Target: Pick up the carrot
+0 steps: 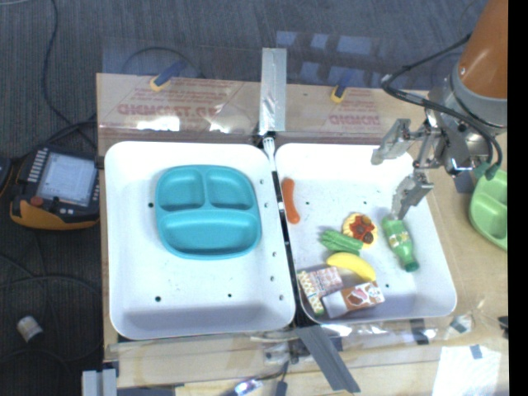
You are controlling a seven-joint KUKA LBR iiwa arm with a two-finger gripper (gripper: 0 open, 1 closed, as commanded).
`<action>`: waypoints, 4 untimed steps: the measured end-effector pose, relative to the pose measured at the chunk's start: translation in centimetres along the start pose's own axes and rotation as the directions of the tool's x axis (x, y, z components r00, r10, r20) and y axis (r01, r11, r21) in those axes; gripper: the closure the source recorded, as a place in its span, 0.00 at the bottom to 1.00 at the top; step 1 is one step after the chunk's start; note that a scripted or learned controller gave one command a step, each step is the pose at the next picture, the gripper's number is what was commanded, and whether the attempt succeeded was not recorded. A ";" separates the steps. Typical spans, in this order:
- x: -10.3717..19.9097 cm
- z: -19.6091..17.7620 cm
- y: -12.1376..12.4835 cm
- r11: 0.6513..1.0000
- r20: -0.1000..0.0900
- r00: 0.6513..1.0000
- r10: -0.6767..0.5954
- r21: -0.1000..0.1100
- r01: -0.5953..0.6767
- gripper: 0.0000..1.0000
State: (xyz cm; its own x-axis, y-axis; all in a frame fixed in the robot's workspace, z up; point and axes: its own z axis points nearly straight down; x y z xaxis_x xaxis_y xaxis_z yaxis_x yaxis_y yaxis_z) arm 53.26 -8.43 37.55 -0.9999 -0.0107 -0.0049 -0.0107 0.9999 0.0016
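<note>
The carrot (289,200) is a small orange stick lying lengthwise against the left wall of the right bin (330,159). My gripper (399,175) hangs over the right part of that bin, well to the right of the carrot. Its two fingers are spread apart, so it is open, with nothing between them. The lower fingertip (408,200) is just above a green bottle (400,245).
The right bin also holds a pizza slice (360,228), a green pod (341,241), a banana (351,264) and two snack packets (340,290). A teal divided plate (206,210) lies in the left bin (132,287). A green object (492,206) sits outside, at the right.
</note>
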 end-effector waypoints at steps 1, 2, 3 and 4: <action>0.0 0.0 0.0 1.000 0.000 1.000 0.000 0.000 0.000 0.00; -0.2 -1.0 0.1 1.000 0.004 1.000 -0.002 -0.002 0.002 1.00; -0.2 -1.0 0.2 1.000 0.004 1.000 -0.002 -0.002 0.002 0.00; -4.4 0.4 6.6 0.999 -0.001 0.999 -0.048 0.000 0.048 0.00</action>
State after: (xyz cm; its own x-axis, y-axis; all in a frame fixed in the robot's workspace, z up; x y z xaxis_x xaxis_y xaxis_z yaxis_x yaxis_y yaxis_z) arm 57.56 -1.75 37.13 -0.9982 -0.0591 -0.0035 -0.0591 0.9983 0.0015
